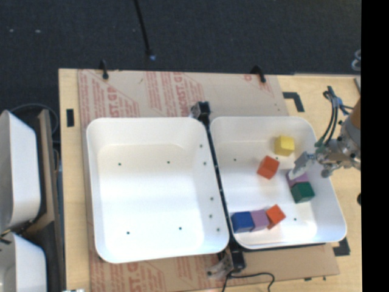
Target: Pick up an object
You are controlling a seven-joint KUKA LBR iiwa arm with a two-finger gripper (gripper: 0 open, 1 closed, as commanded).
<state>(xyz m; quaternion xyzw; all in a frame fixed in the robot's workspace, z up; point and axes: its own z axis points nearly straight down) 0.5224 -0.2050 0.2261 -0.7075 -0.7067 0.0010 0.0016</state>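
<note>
Near the worktop's right edge, the gripper [299, 170] hovers at a purple block [297, 177]; grip state unclear, nothing lifted yet.

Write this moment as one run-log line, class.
arm: at right bin's right side | gripper: above small purple block, beside green cube | grasp: unconfirmed | right white bin: seven blocks | left white bin: no blocks

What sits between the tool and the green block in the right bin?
Nothing visible blocks it. The tool hangs at the right bin's right side, directly over a small purple block that touches the green block just below. The orange cube lies to the left, clear of that path.
</note>
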